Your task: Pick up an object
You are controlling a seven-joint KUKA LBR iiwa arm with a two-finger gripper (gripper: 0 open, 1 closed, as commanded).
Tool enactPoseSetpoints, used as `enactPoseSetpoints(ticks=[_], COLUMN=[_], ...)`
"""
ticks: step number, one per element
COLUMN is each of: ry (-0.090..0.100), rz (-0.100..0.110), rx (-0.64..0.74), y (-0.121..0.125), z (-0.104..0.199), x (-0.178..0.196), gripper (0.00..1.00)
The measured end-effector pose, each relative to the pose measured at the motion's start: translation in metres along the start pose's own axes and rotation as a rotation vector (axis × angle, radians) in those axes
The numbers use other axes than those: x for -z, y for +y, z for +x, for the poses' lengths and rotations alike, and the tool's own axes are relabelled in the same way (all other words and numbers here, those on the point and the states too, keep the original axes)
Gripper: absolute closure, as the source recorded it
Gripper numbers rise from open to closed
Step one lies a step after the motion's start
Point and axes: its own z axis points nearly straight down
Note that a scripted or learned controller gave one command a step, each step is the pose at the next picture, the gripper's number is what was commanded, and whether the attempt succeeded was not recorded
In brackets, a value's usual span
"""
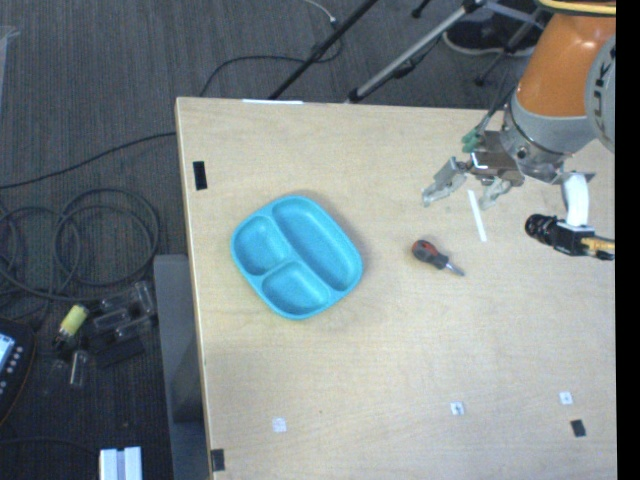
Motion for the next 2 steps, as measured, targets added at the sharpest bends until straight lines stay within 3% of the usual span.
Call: enactPoseSetpoints(ticks=[1,2], ry=[0.001,0.0], rz=[0.002,-0.001], rx=[0.103,0.058], y=[-0.022,0.022], z=[-0.03,-0.061], x=[-0.159,-0.173], gripper=[0.0,0.0])
